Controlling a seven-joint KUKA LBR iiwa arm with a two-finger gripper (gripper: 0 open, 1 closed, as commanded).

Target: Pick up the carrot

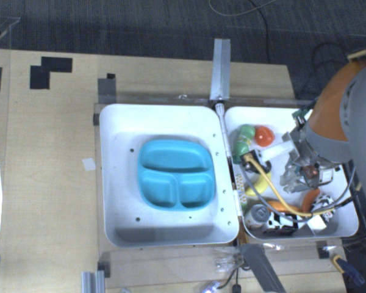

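The carrot (279,206) lies in the right bin (348,227), low in the pile near the bin's front edge. It shows as an orange wedge lying roughly level, partly covered by a yellow hose-like piece (274,191) that curves down across it from the upper left. Just below it sits a black-and-white patterned item (280,220), and to its left a round grey can-like thing (257,213). A second orange fragment (309,197) pokes up to the right, close beneath the gripper; whether it belongs to the same carrot cannot be told.

The gripper (297,177) hangs above the middle of the right bin, up and to the right of the carrot and apart from it. Its metal parts are blurred together, so how its fingers stand cannot be told, and nothing is visibly caught between them. The grey arm with its orange band (329,102) comes in from the right over the bin's far corner.

Toward the back of the same bin rest a green toy vegetable (243,136) and a red-orange round one (264,135), side by side.

The left bin (119,163) holds a blue divided tray (174,173) with three compartments, sitting near its centre. Both bins rest on the pale wooden surface (43,182).
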